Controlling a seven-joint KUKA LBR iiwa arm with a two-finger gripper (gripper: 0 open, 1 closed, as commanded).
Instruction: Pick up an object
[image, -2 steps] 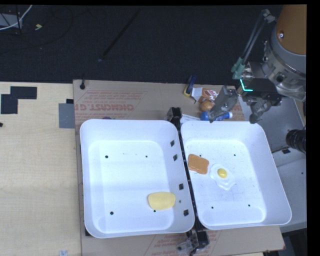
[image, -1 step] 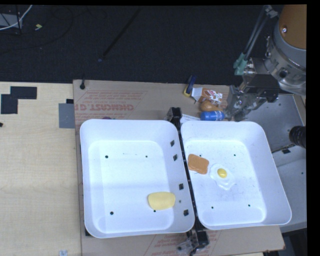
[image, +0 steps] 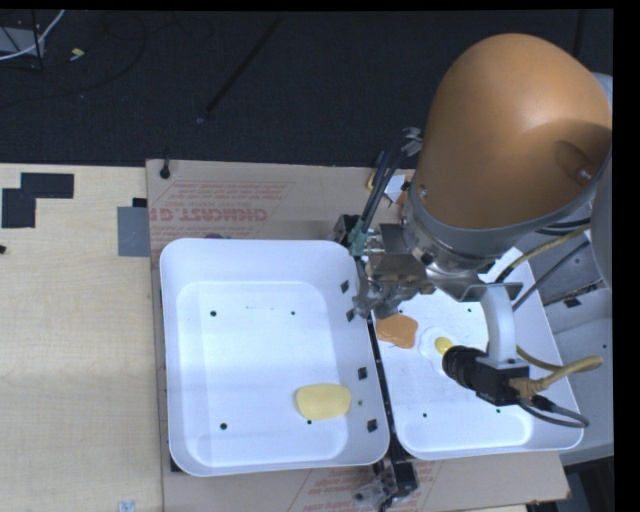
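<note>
A flat orange piece (image: 398, 331) lies at the left edge of the right bin (image: 470, 440). Just to its right sits a small yellow piece (image: 443, 346) on a pale patch. A yellow lump (image: 322, 401) rests in the left bin (image: 190, 300), near its front right corner. My gripper (image: 378, 297) hangs over the ridge between the two bins, directly behind the orange piece and very close to it. Nothing is visibly held. The arm's big orange-brown body (image: 515, 125) hides the back of the right bin.
A black cylinder with yellow cable (image: 482, 372) hangs off the arm over the middle of the right bin. Both bins stand on a cardboard sheet (image: 240, 200) on the wooden bench (image: 70, 330). Black clips line the ridge between the bins.
</note>
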